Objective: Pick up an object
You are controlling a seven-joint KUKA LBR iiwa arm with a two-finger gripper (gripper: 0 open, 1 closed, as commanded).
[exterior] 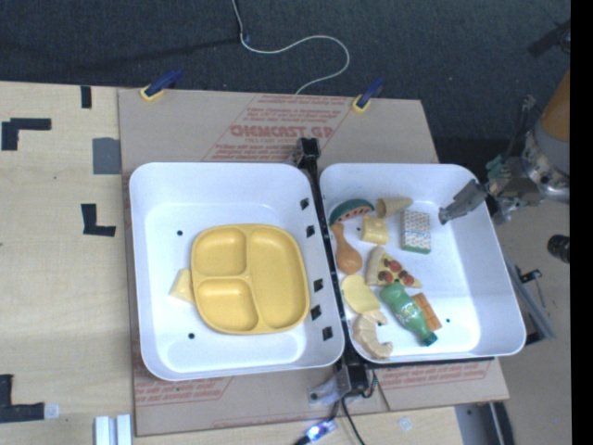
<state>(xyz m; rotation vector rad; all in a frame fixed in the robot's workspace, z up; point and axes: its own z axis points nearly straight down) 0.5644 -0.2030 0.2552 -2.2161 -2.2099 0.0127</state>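
Camera view: the left bin [153,248] fills the centre-left of the frame and holds a yellow tray [250,279] with three compartments; a pale wedge [181,286] pokes out from under the tray's left edge. The right bin [473,276] sits touching it at centre-right and holds a cluster of toy food along its left half. The gripper [460,207] hangs at the upper right corner of that bin, above the rim and well apart from the cluster; whether it is open and whether it grips anything cannot be told from this angle. Candidate objects, largest first: the green bottle [408,311], lying tilted at lower centre of the bin; the pizza slice [387,269] just above it; the croissant [373,334] at the lower left; the grater [417,231] near the top, lying apart from its neighbours. All appear to be light, rigid, smooth plastic, so slipping is likely. The bottle should be taken across its round body; the grater, across its narrow width.
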